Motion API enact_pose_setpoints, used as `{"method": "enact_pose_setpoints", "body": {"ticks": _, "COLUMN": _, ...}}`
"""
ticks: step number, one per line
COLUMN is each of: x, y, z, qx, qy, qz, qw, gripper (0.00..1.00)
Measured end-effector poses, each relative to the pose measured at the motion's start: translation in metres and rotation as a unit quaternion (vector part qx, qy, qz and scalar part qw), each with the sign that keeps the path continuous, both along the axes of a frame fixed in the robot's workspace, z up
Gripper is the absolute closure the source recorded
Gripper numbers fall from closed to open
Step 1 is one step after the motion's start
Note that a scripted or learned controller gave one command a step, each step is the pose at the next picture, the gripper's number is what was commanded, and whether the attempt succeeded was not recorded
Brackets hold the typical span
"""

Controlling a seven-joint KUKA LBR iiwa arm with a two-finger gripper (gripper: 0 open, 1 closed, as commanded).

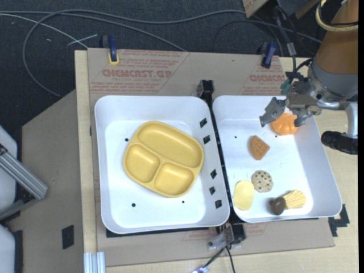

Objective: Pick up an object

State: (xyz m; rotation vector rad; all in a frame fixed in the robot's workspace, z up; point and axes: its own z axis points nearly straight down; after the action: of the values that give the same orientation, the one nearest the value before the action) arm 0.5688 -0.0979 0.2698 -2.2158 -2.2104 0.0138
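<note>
In the right bin (318,169), near its far right corner, lies a small orange fruit-like object (286,127). My gripper (284,119) hangs low right over it, open, with one finger on either side of the fruit. The left fingertip stands a little apart from the fruit's edge. The fruit's top is hidden by the wrist. Further objects in the same bin: a tan waffle-like piece (259,147), a speckled round cookie (261,181), a pale yellow slice (244,195) and a brown-and-yellow shell-shaped piece (288,201).
The left bin (108,124) holds a yellow three-compartment plate (164,158). A black divider with clips (211,152) runs between the bins. Blue clamps (112,49) hold the cardboard base at the back. A black part of the arm (341,142) juts over the right bin's edge.
</note>
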Motion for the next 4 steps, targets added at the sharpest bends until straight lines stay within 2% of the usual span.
{"method": "enact_pose_setpoints", "body": {"ticks": 1, "x": 0.002, "y": 0.0, "z": 0.007, "qx": -0.0006, "qy": -0.006, "qz": 0.001, "qw": 1.0, "gripper": 0.0}}
{"method": "enact_pose_setpoints", "body": {"ticks": 3, "x": 0.01, "y": 0.0, "z": -0.118, "qx": 0.0001, "qy": -0.003, "qz": 0.001, "qw": 1.0, "gripper": 0.0}}
{"method": "enact_pose_setpoints", "body": {"ticks": 4, "x": 0.01, "y": 0.003, "z": -0.161, "qx": 0.0002, "qy": -0.004, "qz": 0.001, "qw": 1.0, "gripper": 0.0}}
